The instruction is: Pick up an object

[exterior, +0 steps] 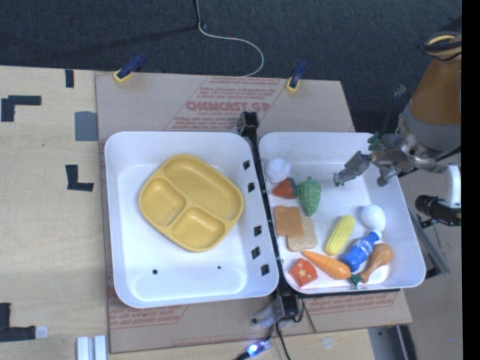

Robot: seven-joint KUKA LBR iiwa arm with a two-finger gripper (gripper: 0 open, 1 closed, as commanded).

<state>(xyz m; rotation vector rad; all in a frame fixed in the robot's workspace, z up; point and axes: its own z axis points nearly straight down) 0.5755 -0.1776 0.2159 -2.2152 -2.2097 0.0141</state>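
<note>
At the front of the right bin (409, 223), toy foods are packed close: a carrot (327, 264), a blue bottle (361, 251), a corn cob (340, 234) and a white egg (373, 217), any of which could be picked up, likely gathered there for easy reach. Above the bin's far right part the end effector (352, 169) is held in the air with nothing seen in it, though it cannot be told if it is released or clenched. The left bin (120, 201) is kept for a yellow tray (191, 202), and both bins are set on cardboard (217, 103) on a wooden counter (45, 223), with dark carpet (90, 13) seen behind.
</note>
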